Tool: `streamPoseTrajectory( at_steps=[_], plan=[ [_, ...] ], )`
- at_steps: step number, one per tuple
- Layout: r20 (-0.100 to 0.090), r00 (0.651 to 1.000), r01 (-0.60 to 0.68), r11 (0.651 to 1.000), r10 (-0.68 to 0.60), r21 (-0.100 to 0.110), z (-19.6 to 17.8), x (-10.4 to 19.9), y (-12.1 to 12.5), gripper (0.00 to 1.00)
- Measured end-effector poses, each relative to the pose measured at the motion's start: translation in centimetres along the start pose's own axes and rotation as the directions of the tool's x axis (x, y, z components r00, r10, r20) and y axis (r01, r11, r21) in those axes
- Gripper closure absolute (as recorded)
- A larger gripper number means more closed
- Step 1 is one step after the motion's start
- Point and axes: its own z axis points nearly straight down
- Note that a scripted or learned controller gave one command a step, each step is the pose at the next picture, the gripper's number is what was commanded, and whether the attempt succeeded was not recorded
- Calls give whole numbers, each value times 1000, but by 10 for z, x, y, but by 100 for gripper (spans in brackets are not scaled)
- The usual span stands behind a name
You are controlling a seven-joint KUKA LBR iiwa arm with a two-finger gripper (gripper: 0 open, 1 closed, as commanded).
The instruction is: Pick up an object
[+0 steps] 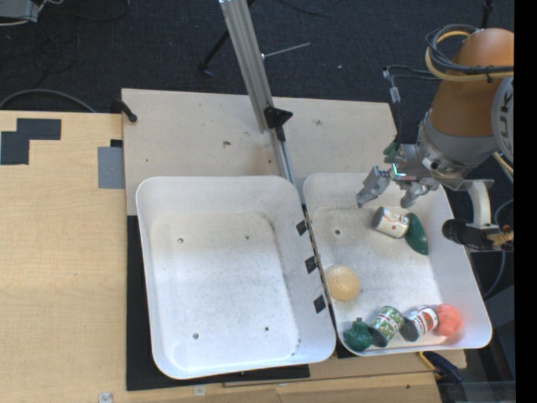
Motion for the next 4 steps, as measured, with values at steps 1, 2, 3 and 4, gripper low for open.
streamPoseTrajectory(
  at_steps=[1,2,3,4],
  plan=[
    [1,1000,-1,1000,1,-5,-3,-1,1,0],
    [1,1000,-1,1000,1,0,43,-5,-4,0],
    [0,1000,-2,1000,2,2,107,-2,-10,0],
    [2,1000,-3,1000,3,-6,155,-1,-9,0]
  ],
)
